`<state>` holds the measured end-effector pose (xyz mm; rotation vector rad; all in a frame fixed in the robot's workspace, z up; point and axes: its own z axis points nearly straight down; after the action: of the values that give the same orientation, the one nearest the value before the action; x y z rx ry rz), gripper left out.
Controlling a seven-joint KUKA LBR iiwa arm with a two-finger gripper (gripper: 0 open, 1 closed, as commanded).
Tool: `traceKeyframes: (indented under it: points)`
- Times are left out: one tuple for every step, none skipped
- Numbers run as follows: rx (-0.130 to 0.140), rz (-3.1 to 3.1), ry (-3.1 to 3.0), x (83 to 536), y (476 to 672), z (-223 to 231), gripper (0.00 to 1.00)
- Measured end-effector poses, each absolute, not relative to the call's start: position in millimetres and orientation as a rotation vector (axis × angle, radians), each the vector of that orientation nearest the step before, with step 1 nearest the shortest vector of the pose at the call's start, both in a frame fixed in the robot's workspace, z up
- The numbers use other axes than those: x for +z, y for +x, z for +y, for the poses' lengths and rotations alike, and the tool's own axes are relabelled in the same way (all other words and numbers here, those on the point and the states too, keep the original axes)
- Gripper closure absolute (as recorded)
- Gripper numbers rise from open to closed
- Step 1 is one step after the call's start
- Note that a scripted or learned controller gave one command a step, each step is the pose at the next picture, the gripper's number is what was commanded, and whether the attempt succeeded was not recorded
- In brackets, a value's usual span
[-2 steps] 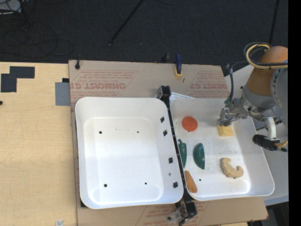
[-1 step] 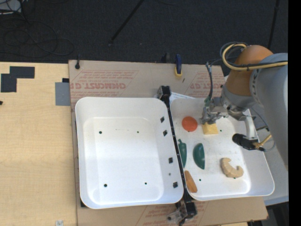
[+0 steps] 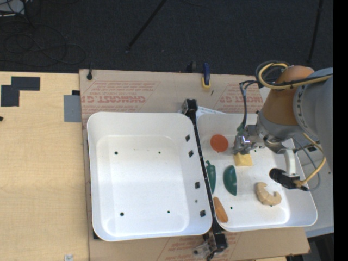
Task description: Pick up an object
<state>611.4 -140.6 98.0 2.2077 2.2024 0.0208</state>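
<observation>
Right now the gripper (image 3: 243, 143), whose state I cannot tell, hangs in the right bin (image 3: 304, 213) just above the yellow block (image 3: 243, 160), which lies directly beneath it, beside the orange disc (image 3: 219, 142).

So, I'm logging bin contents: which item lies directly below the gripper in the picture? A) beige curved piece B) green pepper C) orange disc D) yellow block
D: the yellow block sits just under the gripper, with the orange disc off to its left.
</observation>
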Motion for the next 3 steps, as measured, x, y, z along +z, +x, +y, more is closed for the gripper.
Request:
traceKeyframes:
  points:
    - [0.003,2.22,2.214,157.0,634.1,-163.2,1.0]
    - [0.012,2.212,2.21,323.4,645.9,-177.3,1.0]
    - [-0.005,2.228,2.223,256.8,643.0,-152.2,1.0]
